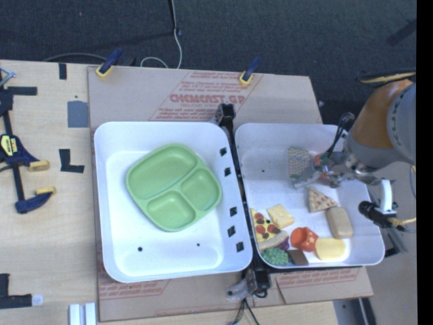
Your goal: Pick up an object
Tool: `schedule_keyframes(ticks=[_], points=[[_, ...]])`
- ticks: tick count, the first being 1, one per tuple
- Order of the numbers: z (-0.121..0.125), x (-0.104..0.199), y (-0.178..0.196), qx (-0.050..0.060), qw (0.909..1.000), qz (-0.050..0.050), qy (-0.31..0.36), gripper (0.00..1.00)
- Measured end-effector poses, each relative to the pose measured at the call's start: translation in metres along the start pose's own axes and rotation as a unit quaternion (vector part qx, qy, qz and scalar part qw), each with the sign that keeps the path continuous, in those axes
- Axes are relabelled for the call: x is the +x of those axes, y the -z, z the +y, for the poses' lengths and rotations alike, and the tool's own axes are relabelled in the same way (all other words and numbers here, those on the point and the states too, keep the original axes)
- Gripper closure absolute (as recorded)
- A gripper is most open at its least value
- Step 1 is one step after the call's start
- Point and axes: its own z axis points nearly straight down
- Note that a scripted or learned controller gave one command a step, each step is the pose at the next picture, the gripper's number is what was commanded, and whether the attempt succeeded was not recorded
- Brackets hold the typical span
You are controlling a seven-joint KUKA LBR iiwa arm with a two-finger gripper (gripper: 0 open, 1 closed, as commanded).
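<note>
Toy food point(298, 235) lies along the right bin's point(270, 141) near edge; the gripper point(312, 175) sits above it, finger state indeterminable.

- The hand point(312, 175) in the right bin point(270, 141) is small and blurred; whether its fingers are open or shut cannot be told.
- The arm point(385, 124) is cut off at the right of the frame.
- The surface point(40, 242) runs off the left and bottom edges.
- The small dark food piece point(298, 256) near the bin's lower rim is too small to identify.
- The blue clamps point(20, 161) at far left are partly cropped.
</note>
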Motion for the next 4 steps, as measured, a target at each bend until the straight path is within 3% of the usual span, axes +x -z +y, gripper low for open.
schedule_keyframes(ticks=[1,2,3,4], points=[[-0.039,0.003,0.006,-0.001,1.0,-0.001,0.0,0.0],[-0.037,0.005,0.017,-0.002,1.0,0.0,0.001,1.0],[0.027,0.073,0.005,-0.002,1.0,0.0,0.004,1.0],[-0.023,0.151,0.111,-0.003,1.0,0.002,0.004,1.0]])
